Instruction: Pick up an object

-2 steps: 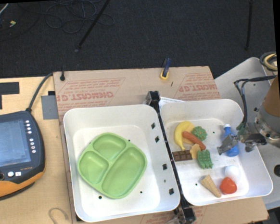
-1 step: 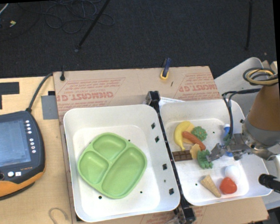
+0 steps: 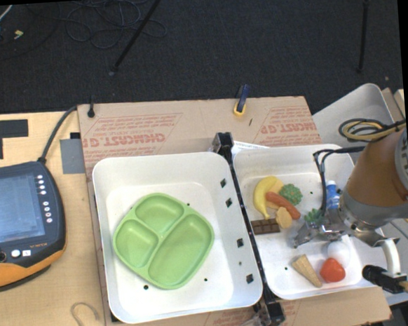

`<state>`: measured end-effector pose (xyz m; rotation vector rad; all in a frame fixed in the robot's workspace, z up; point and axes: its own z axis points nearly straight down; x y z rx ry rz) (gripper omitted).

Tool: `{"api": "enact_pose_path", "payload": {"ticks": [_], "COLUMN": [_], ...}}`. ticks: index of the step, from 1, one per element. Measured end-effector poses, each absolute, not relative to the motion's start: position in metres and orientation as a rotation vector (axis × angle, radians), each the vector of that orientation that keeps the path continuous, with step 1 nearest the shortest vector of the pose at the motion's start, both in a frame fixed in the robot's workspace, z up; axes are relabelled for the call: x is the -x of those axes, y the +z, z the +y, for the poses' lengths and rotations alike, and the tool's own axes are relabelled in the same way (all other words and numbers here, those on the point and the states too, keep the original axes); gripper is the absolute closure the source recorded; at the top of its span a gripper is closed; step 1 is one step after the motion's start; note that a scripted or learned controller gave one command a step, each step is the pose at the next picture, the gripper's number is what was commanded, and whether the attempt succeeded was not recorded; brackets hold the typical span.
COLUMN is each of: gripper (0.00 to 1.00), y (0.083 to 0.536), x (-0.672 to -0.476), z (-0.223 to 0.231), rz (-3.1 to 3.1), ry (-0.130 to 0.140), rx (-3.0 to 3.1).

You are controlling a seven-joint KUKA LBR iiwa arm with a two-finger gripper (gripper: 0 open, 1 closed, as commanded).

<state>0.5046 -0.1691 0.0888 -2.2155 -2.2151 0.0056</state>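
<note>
Red tomato [image 3: 332, 269] and cone [image 3: 306, 269] below fingers [image 3: 309, 230], grip state unclear.

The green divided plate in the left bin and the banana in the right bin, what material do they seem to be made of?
Green plate: probably moulded plastic, with a smooth, slightly matte finish; its colour is even and its three compartments have rounded, seamless edges. Banana: seems a plastic toy, not real fruit; the yellow is flat and uniform, without spots, though it is too small to be sure.
</note>
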Motion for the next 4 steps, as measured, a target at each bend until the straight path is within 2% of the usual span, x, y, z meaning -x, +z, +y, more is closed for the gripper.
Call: {"api": "enact_pose_path", "payload": {"ticks": [1,2,4], "gripper": [0.00,1.00,1.00], "y": [0.087,0.098,0.185], "x": [-0.504,-0.504,-0.513], "z": [-0.169,-0.171,-0.166], "rz": [-2.213,-2.204,-2.222], "ry": [0.002,0.001,0.000], "rx": [2.224,2.234,2.221]}}
